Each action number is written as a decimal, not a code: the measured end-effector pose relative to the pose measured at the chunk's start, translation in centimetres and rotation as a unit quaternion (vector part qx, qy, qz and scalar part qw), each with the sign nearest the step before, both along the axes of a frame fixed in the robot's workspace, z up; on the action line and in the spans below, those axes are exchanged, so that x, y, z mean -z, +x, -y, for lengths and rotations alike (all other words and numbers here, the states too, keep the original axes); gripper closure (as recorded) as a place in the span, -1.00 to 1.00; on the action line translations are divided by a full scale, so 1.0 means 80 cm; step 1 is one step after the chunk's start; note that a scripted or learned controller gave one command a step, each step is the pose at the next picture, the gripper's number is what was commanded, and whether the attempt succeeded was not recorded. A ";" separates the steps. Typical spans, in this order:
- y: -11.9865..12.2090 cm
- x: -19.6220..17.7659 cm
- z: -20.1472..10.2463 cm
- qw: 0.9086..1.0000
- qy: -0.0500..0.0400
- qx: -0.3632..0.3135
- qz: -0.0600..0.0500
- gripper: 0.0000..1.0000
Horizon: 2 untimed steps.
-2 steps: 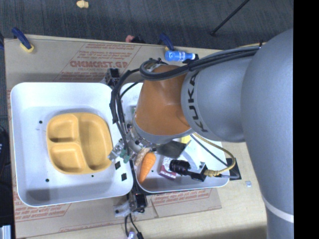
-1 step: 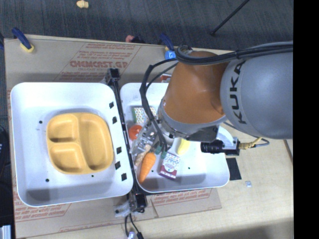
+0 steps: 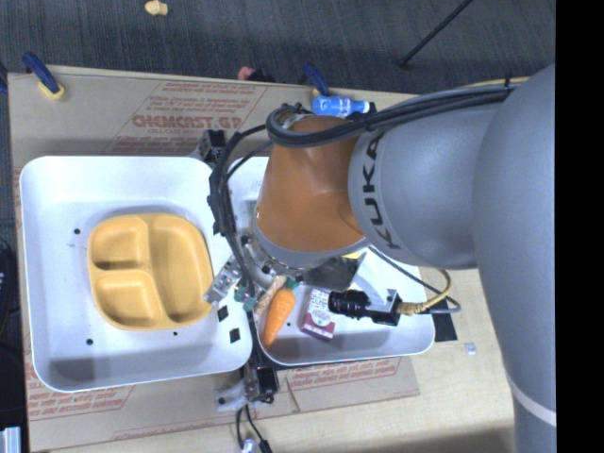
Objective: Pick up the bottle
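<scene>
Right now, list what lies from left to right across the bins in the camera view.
Left white bin → yellow divided tray → carrot → small purple packet → black camera fitting with its cable → right rim of the right white bin. The arm's orange band hangs over the right bin.

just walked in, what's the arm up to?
The KUKA arm is reaching in over the right bin, its wrist low above the near left corner. A toy carrot and a small maroon packet lie there. The left bin holds a yellow divided tray. I can't pick out the bottle or a grasp.
</scene>
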<state>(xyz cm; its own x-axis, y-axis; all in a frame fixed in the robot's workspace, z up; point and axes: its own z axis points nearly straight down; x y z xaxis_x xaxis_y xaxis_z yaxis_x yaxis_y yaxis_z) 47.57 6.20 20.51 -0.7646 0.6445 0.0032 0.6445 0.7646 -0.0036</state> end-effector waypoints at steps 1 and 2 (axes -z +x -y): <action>0.002 -0.098 0.082 1.000 0.000 -0.012 0.003 1.00; 0.002 -0.291 0.103 0.985 0.000 -0.172 0.004 1.00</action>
<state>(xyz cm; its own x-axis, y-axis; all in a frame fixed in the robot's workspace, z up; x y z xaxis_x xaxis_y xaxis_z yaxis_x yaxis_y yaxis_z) 47.71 -2.04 43.76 -0.9378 0.3471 -0.0046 0.3471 0.9378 0.0004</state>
